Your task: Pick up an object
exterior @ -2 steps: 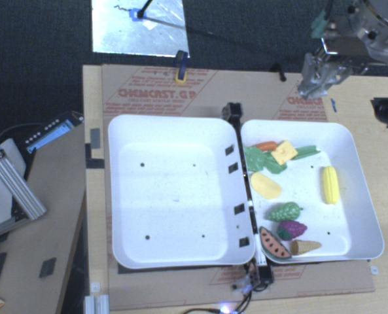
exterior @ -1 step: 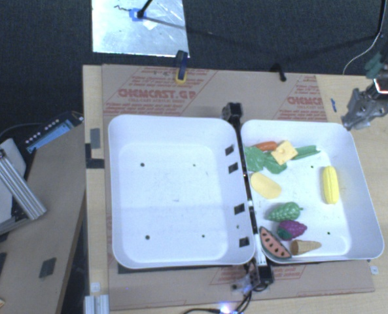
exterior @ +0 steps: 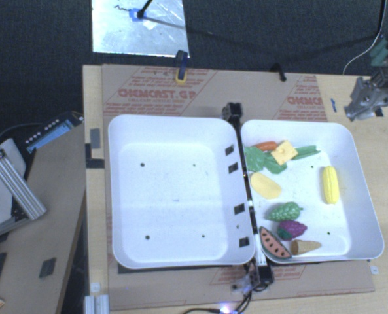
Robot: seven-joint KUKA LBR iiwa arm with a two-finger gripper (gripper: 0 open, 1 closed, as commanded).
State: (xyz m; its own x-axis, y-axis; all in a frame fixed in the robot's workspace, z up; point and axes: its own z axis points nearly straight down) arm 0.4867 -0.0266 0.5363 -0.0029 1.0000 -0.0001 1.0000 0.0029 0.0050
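The right bin (exterior: pixel 354 175) holds several toy foods. A yellow corn cob (exterior: pixel 330 184) lies near its right side. An orange carrot (exterior: pixel 267 146), a yellow cheese block (exterior: pixel 284 152) and green leafy pieces (exterior: pixel 264 160) cluster at the far left. A pale yellow oval (exterior: pixel 265 186) sits below them. Green grapes (exterior: pixel 284 211), purple grapes (exterior: pixel 291 229), a watermelon slice (exterior: pixel 273 243) and a cone (exterior: pixel 305 246) lie at the near left. My grey gripper (exterior: pixel 369 100) hangs at the right edge, beyond the bin's far right corner and apart from every object.
The left bin (exterior: pixel 174 195) is bare white. Black clips (exterior: pixel 236 169) line the divider between the bins. A silver sheet (exterior: pixel 140 17) lies at the back, with a yellow clamp (exterior: pixel 180 70) before it. An aluminium rail (exterior: pixel 10 182) stands at the left.
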